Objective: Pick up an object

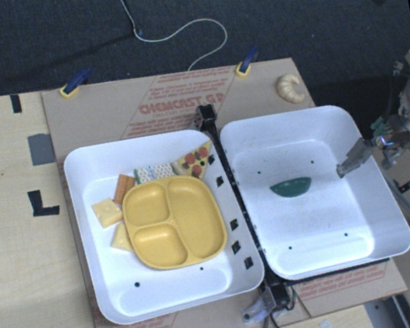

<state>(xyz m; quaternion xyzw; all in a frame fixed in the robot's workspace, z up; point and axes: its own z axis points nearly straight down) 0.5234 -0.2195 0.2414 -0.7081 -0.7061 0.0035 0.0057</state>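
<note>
Green object [292, 187] in right bin [361, 246], left of end effector [355, 158].

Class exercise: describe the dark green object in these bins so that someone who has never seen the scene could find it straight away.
Find the two white bins side by side and take the right bin, the one the gripper reaches over. The green object lies on its floor, slightly above centre. It is small, flat and half-moon shaped, apart from the yellow plate and pieces in the left bin.

Red print on the cardboard sheet [178, 101] — upper centre of frame, above the bins. Upside down, blurred — not legible.
</note>
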